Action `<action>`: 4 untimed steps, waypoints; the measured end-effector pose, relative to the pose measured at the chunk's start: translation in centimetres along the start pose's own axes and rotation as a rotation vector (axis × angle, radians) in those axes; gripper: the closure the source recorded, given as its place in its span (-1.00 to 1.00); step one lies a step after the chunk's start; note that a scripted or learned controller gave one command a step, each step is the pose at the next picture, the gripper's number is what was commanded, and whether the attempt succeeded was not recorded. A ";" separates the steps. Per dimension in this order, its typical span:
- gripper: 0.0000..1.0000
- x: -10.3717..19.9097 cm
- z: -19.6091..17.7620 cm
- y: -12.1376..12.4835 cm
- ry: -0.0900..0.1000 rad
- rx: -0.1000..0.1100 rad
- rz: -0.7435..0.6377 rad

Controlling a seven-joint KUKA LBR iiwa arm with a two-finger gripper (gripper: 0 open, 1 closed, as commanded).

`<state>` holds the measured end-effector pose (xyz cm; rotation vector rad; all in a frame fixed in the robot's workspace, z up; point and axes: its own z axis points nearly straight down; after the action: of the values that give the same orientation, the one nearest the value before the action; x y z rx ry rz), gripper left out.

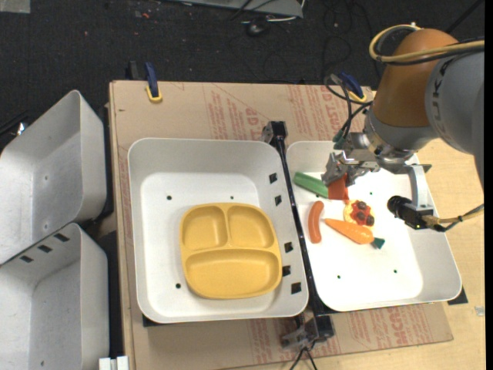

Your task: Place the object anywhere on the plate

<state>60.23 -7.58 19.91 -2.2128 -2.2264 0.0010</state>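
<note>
Yellow plate (229, 250) sits in the left bin, well left of the gripper (339, 177), which hovers over a red piece (337, 188), grip state unclear.

Plate (229, 250) sits in left bin (146, 168); right bin (400, 284) holds sausage (316, 221), carrot (350, 231), pizza slice (359, 212), gripper (339, 177) above.

Yellow plate (229, 250) showing plain in the white left bin (146, 168). Beside that plate, rightward: orange carrot (348, 230), red-orange sausage (316, 221), green piece (311, 183) lying.
</note>
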 end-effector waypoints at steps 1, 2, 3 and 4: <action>1.00 5.1 -1.2 -0.7 0.001 -0.002 -0.001; 1.00 10.7 -2.3 -3.1 0.001 0.000 -0.002; 1.00 15.9 -3.6 -5.1 0.000 -0.001 -0.001; 1.00 21.1 -4.3 -6.4 0.000 -0.002 -0.003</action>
<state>53.73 13.47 24.30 -2.2101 -2.2302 -0.0013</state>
